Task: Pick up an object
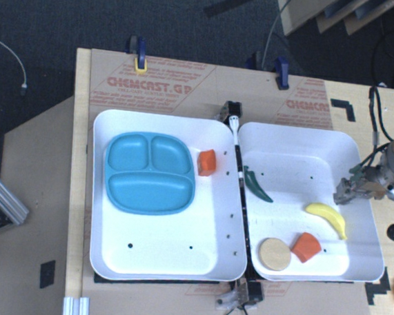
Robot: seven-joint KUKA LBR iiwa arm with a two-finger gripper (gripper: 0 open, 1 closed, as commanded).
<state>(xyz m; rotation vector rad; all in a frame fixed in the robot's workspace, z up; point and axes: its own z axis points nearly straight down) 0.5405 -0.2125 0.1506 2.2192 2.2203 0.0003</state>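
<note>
Camera view: claw sits at the right bin's right wall, just above the banana; can't tell if it's apart or together. Same bin holds a red block, tan disc and green pepper. Left bin: blue divided plate, small orange piece beside it.

Arm in over the right bin!
The gripper hangs at three o'clock in the right bin, just above the banana. Orange block and tan disc sit at five o'clock; the blue plate fills the left bin.
</note>
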